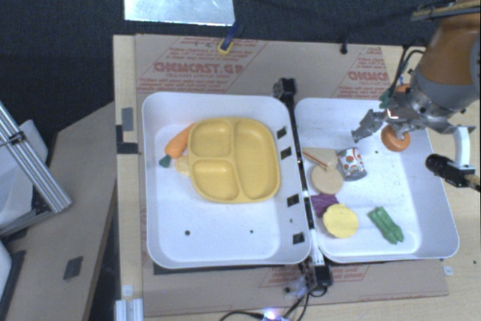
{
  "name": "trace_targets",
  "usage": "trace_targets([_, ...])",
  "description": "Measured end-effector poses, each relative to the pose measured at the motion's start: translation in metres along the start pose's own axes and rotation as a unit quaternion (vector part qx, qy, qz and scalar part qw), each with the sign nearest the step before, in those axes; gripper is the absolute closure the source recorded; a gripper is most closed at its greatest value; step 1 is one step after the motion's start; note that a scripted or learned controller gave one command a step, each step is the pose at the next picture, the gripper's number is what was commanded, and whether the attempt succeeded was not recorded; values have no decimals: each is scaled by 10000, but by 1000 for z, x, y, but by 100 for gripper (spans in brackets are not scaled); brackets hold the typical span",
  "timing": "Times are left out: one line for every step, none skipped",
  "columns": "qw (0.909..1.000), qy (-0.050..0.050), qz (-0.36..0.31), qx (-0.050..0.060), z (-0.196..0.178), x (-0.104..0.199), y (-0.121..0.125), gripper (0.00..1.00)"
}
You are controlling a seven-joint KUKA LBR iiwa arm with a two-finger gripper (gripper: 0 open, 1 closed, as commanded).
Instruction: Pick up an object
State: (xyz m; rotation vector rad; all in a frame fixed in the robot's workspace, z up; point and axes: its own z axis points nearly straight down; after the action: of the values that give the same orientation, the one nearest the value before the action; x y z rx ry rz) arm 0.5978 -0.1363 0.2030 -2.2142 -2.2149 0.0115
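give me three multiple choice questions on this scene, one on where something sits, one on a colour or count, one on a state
1. Where does the yellow divided tray lie?
A. left bin
B. right bin
C. on the cardboard outside the bins

2. What colour is the bean-like toy near the right bin's front corner?
A. red
B. green
C. blue

3. How does the carrot sit against the tray?
A. inside a compartment
B. outside it, at its left rim
C. in the other bin

Answers: 1 A, the tray rests on the left bin's floor. 2 B, it is plainly green. 3 B, the carrot lies beside the tray's left edge.
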Motion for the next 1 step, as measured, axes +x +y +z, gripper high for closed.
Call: trace_targets([10000,-11,-12,-69,-8,0,3,0])
